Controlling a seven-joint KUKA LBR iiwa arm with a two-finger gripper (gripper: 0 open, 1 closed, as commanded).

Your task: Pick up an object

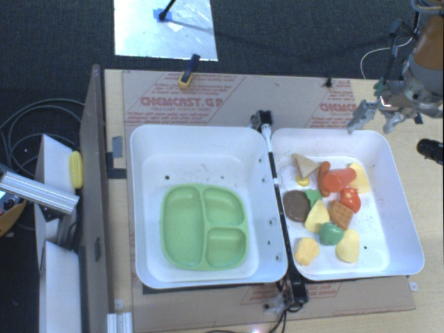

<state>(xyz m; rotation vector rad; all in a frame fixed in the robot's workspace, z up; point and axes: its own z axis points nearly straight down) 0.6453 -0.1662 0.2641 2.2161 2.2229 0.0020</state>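
Camera view shows you the two-finger claw spread wide, gripping nothing, poised over the right white plastic bin's far rim; plastic toy foods cluster below-left, within reach.

A green divided tray with three compartments lies in the left white bin, toward its front. Both bins sit side by side on a cardboard sheet printed with red lettering, which covers the table. A small yellow and blue object, perhaps a clip, rests at the sheet's far edge. Beyond it, a shiny pale panel lies on the dark floor. Black cables loop at the left.
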